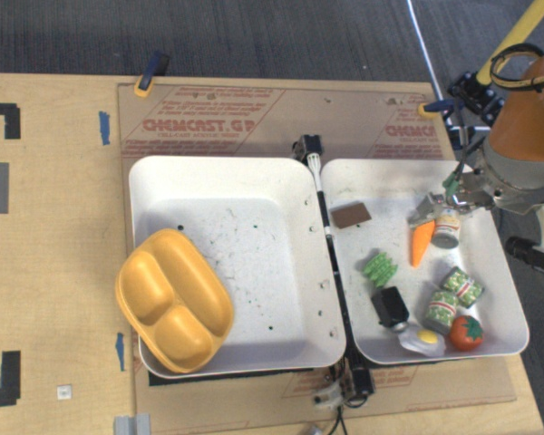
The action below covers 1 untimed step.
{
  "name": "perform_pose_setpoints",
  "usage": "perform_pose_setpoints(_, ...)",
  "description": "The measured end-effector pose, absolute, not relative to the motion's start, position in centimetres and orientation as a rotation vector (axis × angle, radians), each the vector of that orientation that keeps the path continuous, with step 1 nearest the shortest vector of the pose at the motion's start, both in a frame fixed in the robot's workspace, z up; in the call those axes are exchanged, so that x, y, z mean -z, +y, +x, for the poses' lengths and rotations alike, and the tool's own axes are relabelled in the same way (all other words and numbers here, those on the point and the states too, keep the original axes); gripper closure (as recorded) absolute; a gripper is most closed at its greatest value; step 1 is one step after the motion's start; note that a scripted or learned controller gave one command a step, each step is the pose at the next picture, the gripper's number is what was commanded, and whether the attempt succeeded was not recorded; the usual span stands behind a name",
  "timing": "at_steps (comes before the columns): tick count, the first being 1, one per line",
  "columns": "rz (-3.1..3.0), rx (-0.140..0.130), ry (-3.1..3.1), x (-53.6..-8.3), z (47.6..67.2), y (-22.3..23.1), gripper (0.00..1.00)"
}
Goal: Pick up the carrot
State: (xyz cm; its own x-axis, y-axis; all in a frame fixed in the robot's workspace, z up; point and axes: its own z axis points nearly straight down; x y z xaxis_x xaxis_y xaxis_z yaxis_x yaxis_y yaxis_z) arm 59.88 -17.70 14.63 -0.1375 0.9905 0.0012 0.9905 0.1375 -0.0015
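Camera view, carrot (421, 243) in right bin (517, 333), hand (440, 208) just above its top end, finger state unclear

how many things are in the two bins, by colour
yellow: 2, tray and small yellow-white piece
orange: 1, carrot
green: 3, leafy piece and two cans
red: 1, tomato
brown: 1, block
black: 1, block
white: 1, can
total: 10

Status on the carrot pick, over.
Gripper low in right bin, at carrot's top end. Carrot lying on bin floor, not lifted. Small can touching its right side.
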Motion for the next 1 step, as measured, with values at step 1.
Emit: perform_pose_setpoints(1, -1.891, 0.002, -2.51, -8.57, 59.02, -13.95, 0.0)
